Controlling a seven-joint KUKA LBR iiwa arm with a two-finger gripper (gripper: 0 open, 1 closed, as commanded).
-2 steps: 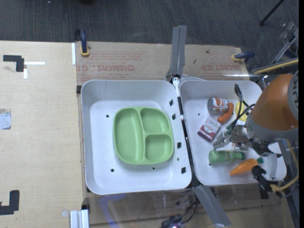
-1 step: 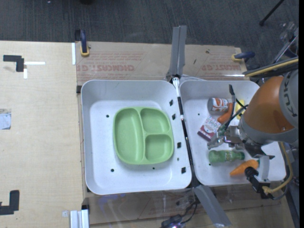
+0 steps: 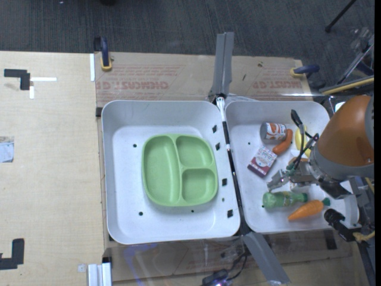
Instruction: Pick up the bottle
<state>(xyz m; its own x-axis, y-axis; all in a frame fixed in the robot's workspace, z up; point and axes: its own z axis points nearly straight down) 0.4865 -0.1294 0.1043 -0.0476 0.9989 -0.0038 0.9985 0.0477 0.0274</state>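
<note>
A green bottle (image 3: 284, 199) lies on its side near the front of the right bin (image 3: 250, 213), its cap end pointing left. My gripper (image 3: 275, 180) hangs just behind and above it, reaching in from the right under the grey and orange wrist. Its two metal fingers (image 3: 280, 175) point left and stand slightly apart, open, with nothing between them. The bottle rests on the bin floor, apart from the fingers.
An orange carrot (image 3: 307, 210) lies right beside the bottle. Further back in the right bin are a red-and-white packet (image 3: 262, 161), a small can (image 3: 273, 131), an orange piece (image 3: 284, 142), a yellow item (image 3: 299, 140) and a black spoon (image 3: 296, 121). The left bin (image 3: 119, 177) holds a green divided plate (image 3: 180, 170).
</note>
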